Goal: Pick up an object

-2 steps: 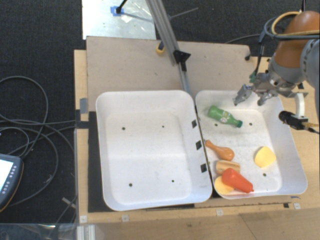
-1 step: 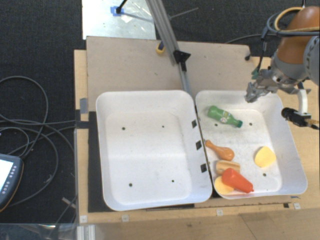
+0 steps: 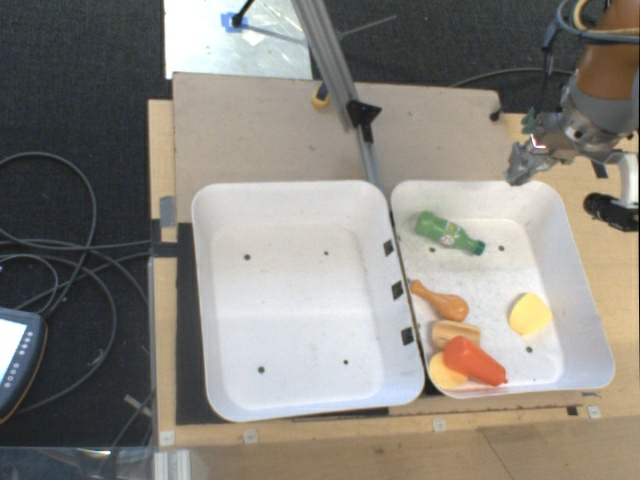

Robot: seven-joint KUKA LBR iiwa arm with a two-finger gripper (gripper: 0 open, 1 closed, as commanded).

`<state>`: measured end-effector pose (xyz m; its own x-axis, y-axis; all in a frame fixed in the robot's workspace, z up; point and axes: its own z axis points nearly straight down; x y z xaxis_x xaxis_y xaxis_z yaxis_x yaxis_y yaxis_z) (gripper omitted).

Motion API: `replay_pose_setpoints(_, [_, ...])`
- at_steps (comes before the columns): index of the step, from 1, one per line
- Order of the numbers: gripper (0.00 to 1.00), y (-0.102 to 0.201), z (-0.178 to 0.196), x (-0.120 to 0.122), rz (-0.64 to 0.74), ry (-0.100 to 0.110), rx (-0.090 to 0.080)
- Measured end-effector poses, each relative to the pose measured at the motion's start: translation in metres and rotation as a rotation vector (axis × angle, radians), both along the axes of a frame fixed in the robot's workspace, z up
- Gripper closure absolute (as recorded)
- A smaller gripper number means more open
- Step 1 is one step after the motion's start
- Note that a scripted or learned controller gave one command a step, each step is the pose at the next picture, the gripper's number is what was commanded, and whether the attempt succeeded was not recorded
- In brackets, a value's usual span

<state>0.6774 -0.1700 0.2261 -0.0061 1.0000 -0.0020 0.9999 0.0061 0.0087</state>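
Observation:
The right bin [image 3: 575, 268] holds a green bottle [image 3: 448, 233] lying on its side near the back. An orange drumstick-shaped toy [image 3: 441, 299] lies by the bin's left wall. At the front left sit a hot dog bun [image 3: 455, 332], a red pepper-like piece [image 3: 474, 361] and a pale yellow slice [image 3: 444, 371] under it. A yellow lemon-like piece [image 3: 530, 314] rests at the right. My gripper [image 3: 521, 166] hangs above the bin's back right rim, with nothing seen in it.
The left bin [image 3: 290, 298] stands beside the right one, with black clips [image 3: 396, 290] along the shared wall. A slanted metal pole [image 3: 335, 63] crosses the back board. Cables lie on the floor at the left.

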Motion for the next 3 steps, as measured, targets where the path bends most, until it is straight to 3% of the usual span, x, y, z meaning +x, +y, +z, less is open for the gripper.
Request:
replay_pose_setpoints(1, [1.0,0.0,0.0,0.001,0.001,0.005,0.001])
replay_pose_setpoints(3, [1.0,0.104,0.001,-0.026,0.004,0.009,0.004])
